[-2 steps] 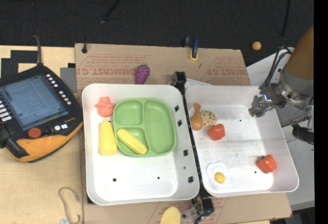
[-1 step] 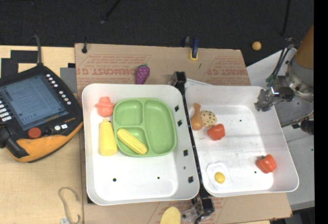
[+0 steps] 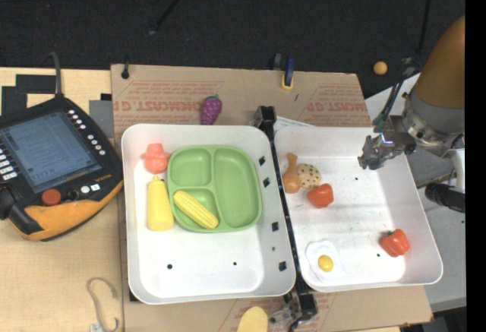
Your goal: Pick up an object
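The right bin (image 3: 425,247) holds a chicken drumstick (image 3: 291,174), a speckled cookie (image 3: 308,175), a red tomato (image 3: 321,195), a fried egg (image 3: 325,258) and a red pepper (image 3: 395,243). In the left bin (image 3: 197,277) a green divided plate (image 3: 216,186) carries a corn cob (image 3: 196,210). A yellow bottle (image 3: 159,203) and a pink toy (image 3: 155,158) lie beside the plate. My gripper (image 3: 373,156) hangs over the far right part of the right bin, well right of the cookie, with nothing seen between its fingers.
A tablet controller in an orange case (image 3: 49,163) lies left of the bins. A purple grape toy (image 3: 211,109) rests on the cardboard behind the left bin. A yellow item (image 3: 253,319) sits at the front edge, and a small orange ball (image 3: 380,67) sits behind.
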`<state>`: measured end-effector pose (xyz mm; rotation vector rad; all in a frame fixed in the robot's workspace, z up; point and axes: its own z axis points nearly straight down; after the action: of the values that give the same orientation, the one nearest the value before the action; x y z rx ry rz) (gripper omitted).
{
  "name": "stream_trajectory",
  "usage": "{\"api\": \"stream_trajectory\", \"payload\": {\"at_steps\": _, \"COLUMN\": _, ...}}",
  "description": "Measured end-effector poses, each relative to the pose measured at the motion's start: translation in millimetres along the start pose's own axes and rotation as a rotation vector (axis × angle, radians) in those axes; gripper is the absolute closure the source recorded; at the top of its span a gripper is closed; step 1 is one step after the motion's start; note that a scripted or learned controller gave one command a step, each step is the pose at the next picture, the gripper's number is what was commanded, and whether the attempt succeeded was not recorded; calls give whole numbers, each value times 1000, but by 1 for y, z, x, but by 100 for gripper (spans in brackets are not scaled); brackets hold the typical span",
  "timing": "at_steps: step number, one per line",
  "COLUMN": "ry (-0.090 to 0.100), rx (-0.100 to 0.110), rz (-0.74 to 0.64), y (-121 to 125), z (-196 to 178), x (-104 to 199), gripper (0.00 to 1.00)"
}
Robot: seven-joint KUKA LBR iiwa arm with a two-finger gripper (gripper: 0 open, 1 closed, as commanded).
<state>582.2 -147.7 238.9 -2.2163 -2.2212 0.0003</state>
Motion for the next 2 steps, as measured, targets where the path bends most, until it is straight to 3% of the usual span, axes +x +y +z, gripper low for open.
{"api": "stream_trajectory", "payload": {"at_steps": 1, "ry": 0, "rx": 1, "rz": -1, "y": -17, "z": 3, "x": 58, "gripper": 100}}
{"api": "stream_trajectory", "payload": {"at_steps": 2, "ry": -1, "rx": 2, "rz": 1, "y": -22, "z": 8, "x": 88, "gripper": 100}}
